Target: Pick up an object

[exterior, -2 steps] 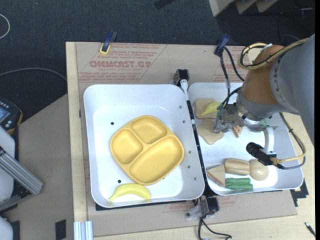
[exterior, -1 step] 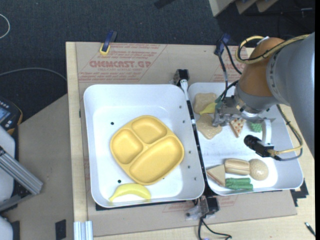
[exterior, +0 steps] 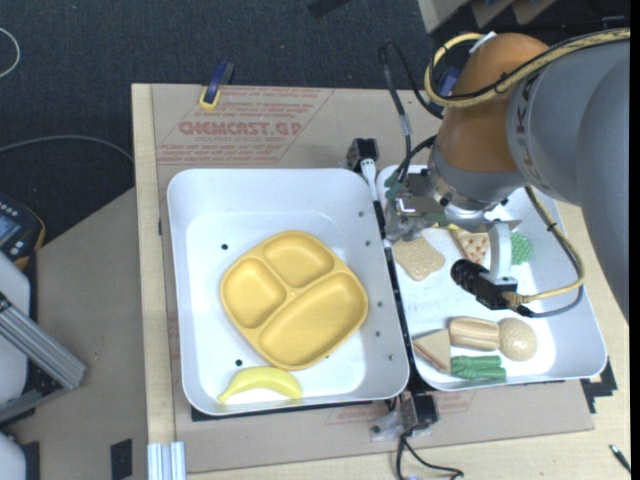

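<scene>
Hovering over right bin (exterior: 590,340): gripper (exterior: 415,213) above cracker (exterior: 419,258); can't tell its state.
Cracker: tan, squarish, lying flat at bin's left wall, no clear long axis.

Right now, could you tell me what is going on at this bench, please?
A grey robot arm reaches in over the right bin, its gripper low near the bin's left wall, beside a tan cracker. More toy food lies in that bin: a pizza slice, a bread roll and green beans. The left bin holds a yellow divided plate and a banana. Nothing looks picked up yet.
</scene>
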You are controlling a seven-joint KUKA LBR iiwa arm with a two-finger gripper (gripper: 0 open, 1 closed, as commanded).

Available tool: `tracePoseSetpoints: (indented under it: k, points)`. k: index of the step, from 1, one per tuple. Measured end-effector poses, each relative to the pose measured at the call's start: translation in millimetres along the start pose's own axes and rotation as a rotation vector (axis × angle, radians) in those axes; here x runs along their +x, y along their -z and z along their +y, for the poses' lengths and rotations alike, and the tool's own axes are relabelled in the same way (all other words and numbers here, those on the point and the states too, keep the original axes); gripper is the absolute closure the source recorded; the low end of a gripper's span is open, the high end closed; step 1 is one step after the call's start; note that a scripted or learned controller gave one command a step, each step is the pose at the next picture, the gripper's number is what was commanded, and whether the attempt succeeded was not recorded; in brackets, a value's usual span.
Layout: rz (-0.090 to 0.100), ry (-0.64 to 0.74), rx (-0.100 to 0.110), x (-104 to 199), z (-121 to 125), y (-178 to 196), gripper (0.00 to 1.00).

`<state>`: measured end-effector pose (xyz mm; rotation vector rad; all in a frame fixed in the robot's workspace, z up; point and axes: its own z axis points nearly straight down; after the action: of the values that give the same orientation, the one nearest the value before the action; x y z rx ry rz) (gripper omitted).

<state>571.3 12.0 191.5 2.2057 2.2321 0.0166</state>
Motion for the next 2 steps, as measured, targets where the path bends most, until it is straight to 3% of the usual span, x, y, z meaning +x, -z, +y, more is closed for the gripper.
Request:
tracePoseSetpoints:
  k: [1,2]
  points:
    - [0.001,0.002,0.004,103.4,-26.2,49.5,1.0]
    - [-0.005,-0.008,0.007,95.8,-25.0,56.8,1.0]
